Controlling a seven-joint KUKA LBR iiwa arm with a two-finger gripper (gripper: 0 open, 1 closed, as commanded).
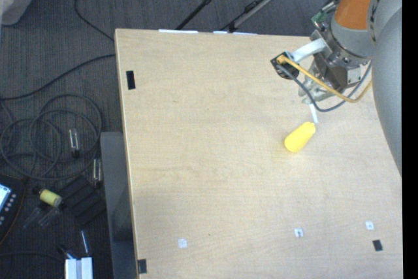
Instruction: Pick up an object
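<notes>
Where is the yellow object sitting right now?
In the camera view, the yellow object lies on the pale wooden surface, right of its centre, just below the gripper of the arm reaching in from the right.

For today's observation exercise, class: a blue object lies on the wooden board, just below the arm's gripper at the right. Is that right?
Not quite: the object is yellow, not blue. The camera view shows it lying on the wooden board, just below the arm's gripper at the right, as stated.
</notes>
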